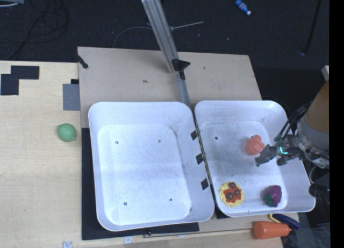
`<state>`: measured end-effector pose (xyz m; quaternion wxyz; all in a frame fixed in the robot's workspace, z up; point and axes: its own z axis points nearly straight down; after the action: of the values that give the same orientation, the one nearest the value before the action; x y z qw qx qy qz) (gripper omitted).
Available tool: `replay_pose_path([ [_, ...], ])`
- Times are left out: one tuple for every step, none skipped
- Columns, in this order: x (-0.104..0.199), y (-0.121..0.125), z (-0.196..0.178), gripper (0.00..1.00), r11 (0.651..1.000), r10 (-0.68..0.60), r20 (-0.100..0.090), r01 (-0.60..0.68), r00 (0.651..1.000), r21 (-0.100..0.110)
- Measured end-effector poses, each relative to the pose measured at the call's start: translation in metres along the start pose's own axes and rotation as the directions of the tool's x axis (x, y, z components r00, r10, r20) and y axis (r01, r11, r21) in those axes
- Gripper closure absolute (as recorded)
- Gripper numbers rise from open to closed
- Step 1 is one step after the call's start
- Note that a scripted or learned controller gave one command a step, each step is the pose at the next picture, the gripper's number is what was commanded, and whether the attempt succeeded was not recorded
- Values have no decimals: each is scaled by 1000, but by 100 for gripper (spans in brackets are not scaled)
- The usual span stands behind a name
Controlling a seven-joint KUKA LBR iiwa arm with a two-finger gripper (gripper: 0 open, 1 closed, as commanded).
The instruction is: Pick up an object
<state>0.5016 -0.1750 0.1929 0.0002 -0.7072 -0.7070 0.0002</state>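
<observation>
The gripper hangs low over the right bin; whether its fingers are parted I cannot tell. Just beside it, up and to its left, sits an orange-pink object. Nearer me lie purple grapes and a yellow-red toy.

From here I can't make out how my gripper fingers stand; they're dark and small. The arm is cut off at the right edge. The blue thing up top is too small to identify.
</observation>
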Motion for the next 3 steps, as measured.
replay_pose_path([
  [0,0,0,0,1000,0,0,0,1000,0],
  [0,1,42,0,1000,-1,-1,1,1000,3],
  [1,-1,94,0,1000,-1,-1,1,1000,4],
])
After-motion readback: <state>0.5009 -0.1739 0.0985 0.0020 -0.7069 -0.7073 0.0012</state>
